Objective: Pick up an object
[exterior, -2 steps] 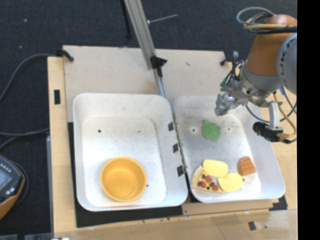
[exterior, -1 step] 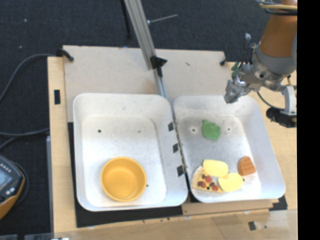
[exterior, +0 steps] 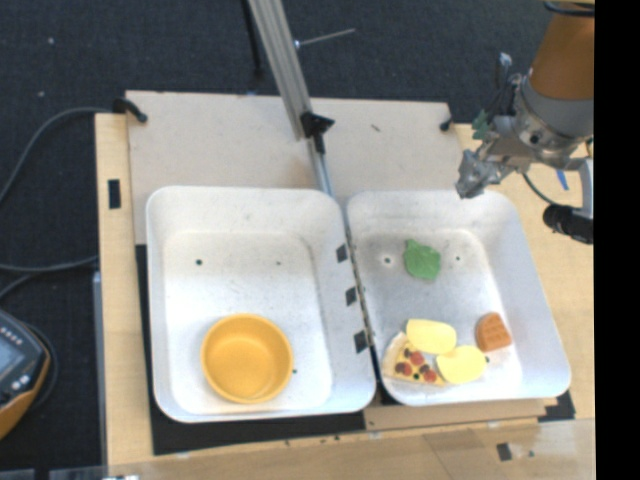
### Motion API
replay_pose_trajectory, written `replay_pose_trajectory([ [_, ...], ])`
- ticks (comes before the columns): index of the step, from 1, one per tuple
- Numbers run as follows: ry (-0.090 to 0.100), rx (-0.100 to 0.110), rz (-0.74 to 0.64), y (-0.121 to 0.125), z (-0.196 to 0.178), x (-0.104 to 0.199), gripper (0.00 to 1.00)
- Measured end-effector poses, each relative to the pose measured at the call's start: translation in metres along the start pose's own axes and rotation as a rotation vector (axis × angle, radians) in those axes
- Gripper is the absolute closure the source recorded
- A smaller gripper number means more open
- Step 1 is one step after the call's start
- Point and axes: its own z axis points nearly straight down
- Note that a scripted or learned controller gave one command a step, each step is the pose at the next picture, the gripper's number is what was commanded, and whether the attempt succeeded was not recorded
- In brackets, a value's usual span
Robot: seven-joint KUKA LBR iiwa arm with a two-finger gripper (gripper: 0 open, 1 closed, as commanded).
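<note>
Objects: none in gripper [exterior: 472, 186] | gripper over right bin [exterior: 520, 268] far rim, finger gap unreadable | green piece [exterior: 422, 261] mid-bin, near | yellow pieces [exterior: 445, 351], pizza slice [exterior: 408, 360], brown piece [exterior: 492, 332] at near edge | yellow bowl [exterior: 246, 357] in left bin [exterior: 240, 238]

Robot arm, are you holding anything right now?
No. The gripper hangs above the far rim of the right bin, with nothing in it. The green toy lies in the bin, apart from the gripper.
</note>
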Motion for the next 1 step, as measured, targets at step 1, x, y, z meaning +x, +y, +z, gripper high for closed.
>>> replay_pose_trajectory([
  [1, 0.001, 0.002, -0.003, -0.0138, 0.0003, 0.05, 1.0],
])
